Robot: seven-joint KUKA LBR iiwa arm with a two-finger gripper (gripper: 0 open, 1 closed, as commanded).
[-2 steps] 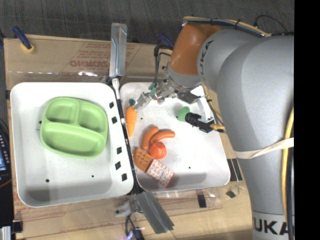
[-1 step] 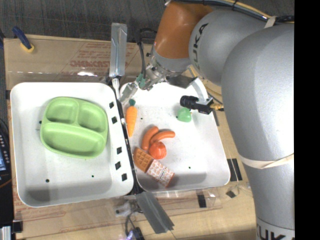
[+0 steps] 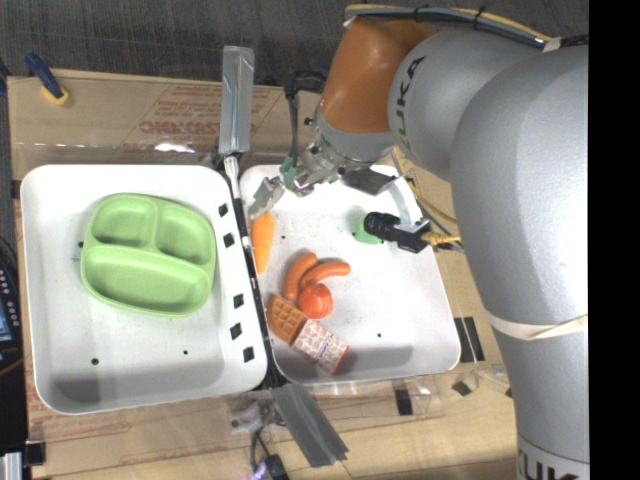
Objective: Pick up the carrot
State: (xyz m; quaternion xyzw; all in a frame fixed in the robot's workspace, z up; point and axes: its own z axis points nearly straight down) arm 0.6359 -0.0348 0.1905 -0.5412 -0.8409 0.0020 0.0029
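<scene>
Pincer (image 3: 268, 194) hung at upper centre of the frame, just above the carrot (image 3: 262, 241); whether it stood wide or narrow could not be told. That carrot lay against the left wall of the right bin (image 3: 440, 318). A good grasp would likely need clearance from that wall.

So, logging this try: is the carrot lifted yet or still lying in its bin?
Still lying in the bin. The carrot rests flat on the right bin's floor by its left wall, just below the gripper.
</scene>
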